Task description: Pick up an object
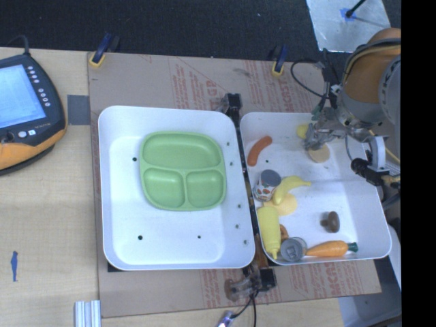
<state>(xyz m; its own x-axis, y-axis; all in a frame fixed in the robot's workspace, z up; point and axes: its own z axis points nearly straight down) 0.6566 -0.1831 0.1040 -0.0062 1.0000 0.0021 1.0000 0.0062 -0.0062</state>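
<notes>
1. The step in hand looks like the reach: the grey arm [371, 80] comes in from the right and its pincer [317, 136] hangs low over the far corner of the right bin [364, 203].
2. Right under the pincer lies a pale round piece [318, 154], with a small yellow item [302, 130] just beside it. Whether the tips touch either one is too small to make out.
3. I cannot tell whether the pincer is spread or pressed together; nothing is plainly seen between its tips, so no hold can be claimed.
4. The other candidates sit in the same bin: an orange sausage [259, 150], a banana [291, 185], a corn cob [269, 228], a carrot [330, 249], a brown lump [330, 220] and two grey cans [270, 180].
5. The left bin [122, 203] carries a green divided plate [183, 171], well apart from the arm.
6. My judgement: the next move calls for settling squarely over the pale piece, closing on it, then lifting straight up, clear of the bin wall.
</notes>
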